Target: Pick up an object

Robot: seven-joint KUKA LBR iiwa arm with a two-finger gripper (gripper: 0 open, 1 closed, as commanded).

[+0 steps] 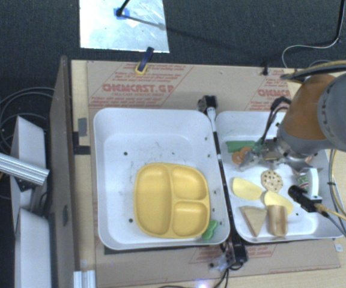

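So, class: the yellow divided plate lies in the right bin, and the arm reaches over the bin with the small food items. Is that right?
Not quite. The camera view shows the yellow divided plate in the left bin, not the right one. The rest stands: the arm reaches over the right bin, which holds the small food items.

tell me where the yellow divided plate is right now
In the camera view, the yellow divided plate lies in the left white bin, toward its front right corner, with a small green piece touching its front right edge.

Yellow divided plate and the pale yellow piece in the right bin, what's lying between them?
In the camera view, the two bins' adjoining white rims with a dark strip along them lie between the yellow divided plate and the pale yellow piece; nothing else.
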